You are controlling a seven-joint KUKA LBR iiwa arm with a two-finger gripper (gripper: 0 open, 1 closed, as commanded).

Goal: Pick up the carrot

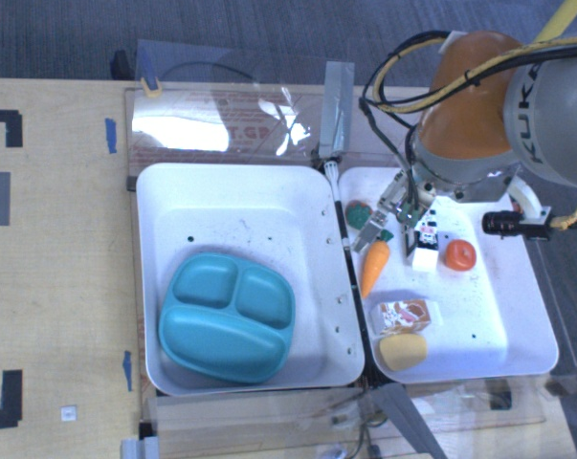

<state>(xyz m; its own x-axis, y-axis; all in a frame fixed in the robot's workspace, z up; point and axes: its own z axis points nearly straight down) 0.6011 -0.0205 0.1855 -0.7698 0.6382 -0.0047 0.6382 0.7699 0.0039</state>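
Carrot (374,268): lies slantwise in the right bin (518,338), against its left wall, centre-right of frame, green top toward the upper left. Tool (395,220): just above the carrot's upper end; its grip state cannot be told. Nearby in the same bin: red tomato (459,255) to the right, packaged snack (403,316) and yellow piece (402,351) below. Left bin (173,199): blue divided plate (229,317).

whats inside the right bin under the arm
In the right bin: a carrot, a red tomato-like piece, a small packet, a yellowish piece, something green. The arm covers the bin's top edge.
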